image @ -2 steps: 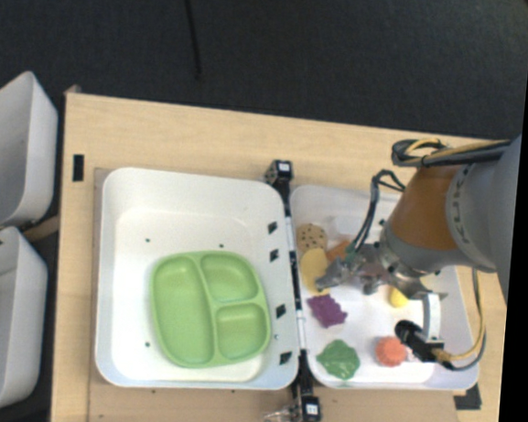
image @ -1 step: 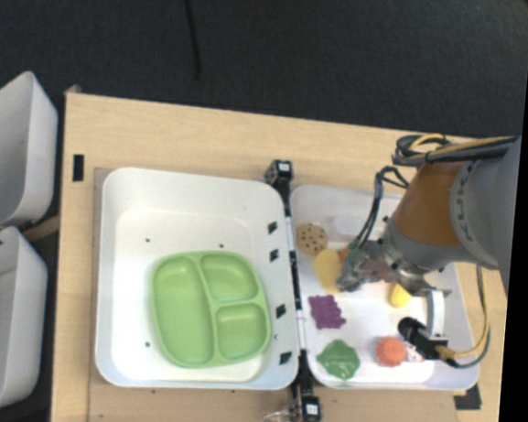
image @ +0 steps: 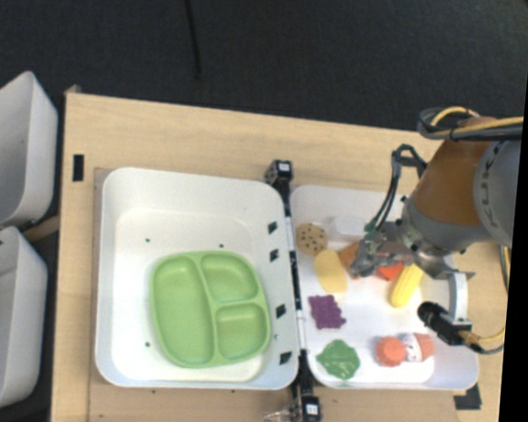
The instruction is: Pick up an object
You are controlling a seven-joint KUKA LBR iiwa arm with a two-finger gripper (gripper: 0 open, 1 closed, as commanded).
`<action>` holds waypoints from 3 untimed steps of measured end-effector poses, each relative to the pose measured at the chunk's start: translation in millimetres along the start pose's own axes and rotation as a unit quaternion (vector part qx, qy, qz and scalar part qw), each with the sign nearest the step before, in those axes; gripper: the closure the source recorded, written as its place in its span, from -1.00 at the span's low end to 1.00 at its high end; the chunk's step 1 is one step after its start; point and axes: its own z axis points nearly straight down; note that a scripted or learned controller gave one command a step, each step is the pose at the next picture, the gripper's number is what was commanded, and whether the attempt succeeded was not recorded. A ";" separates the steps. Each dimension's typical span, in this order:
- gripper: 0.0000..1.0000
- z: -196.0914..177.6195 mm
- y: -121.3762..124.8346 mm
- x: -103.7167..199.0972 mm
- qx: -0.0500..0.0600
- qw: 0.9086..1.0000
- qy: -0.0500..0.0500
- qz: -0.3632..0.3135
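The right bin (image: 338, 206) holds a round tan cookie (image: 311, 237), a pale yellow block (image: 331, 270), a purple grape cluster (image: 326, 311), a green leafy piece (image: 338, 358), a yellow corn-like piece (image: 405, 286), an orange-red piece (image: 386, 271) and an orange-and-white toy (image: 404, 349). My gripper (image: 367, 257) hangs low over the middle of this bin, just right of the yellow block and beside the orange-red piece. Its tips are dark and merge with the objects below.
The left bin (image: 136, 203) contains a green divided plate (image: 209, 308). A black divider with clips (image: 290, 254) separates the bins. The arm's orange band (image: 450, 180) and cables (image: 397, 180) overhang the right bin's far right side.
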 end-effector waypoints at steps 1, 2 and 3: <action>1.00 -44.5 9.5 -3.5 0.001 1.000 0.000 0.000; 1.00 -72.3 11.1 -5.1 0.001 1.000 0.000 -0.001; 1.00 -66.8 29.4 33.6 0.002 1.000 0.001 -0.002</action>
